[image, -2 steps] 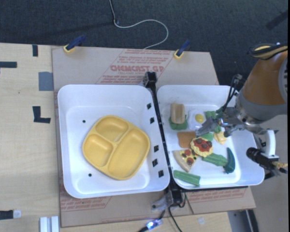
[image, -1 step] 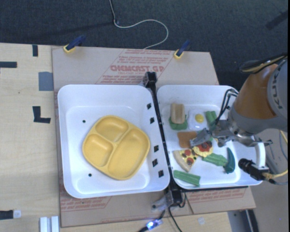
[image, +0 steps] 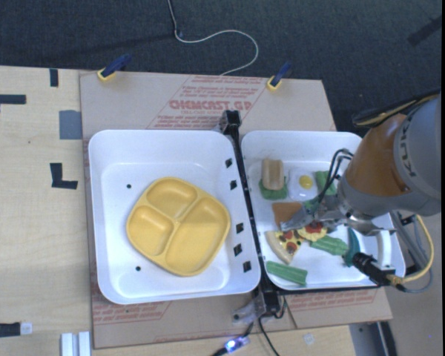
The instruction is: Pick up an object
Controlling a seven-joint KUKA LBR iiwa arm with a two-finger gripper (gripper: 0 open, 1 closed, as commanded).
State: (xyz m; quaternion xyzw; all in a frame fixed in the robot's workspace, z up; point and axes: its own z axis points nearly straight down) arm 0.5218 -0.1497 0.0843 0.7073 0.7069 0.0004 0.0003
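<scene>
The right bin point(image: 300, 141) holds several toy foods: a tan bread-like piece on a green base point(image: 273, 176), a fried egg point(image: 305, 182), a brown slab point(image: 285, 212), a pizza slice point(image: 285, 245), a red-and-yellow piece point(image: 311, 233), a green pod point(image: 287, 273) and a green-teal piece point(image: 334, 245). My gripper point(image: 317, 215) reaches down from the right into the middle of this bin, right over the brown slab and the red-and-yellow piece. The wrist hides its fingertips.
The left bin point(image: 107, 199) holds a yellow divided plate point(image: 179, 225). A black divider point(image: 241, 199) runs between the bins. The grey arm with its orange band point(image: 378, 165) covers the right bin's right side. Cables point(image: 389, 273) trail near the front right corner.
</scene>
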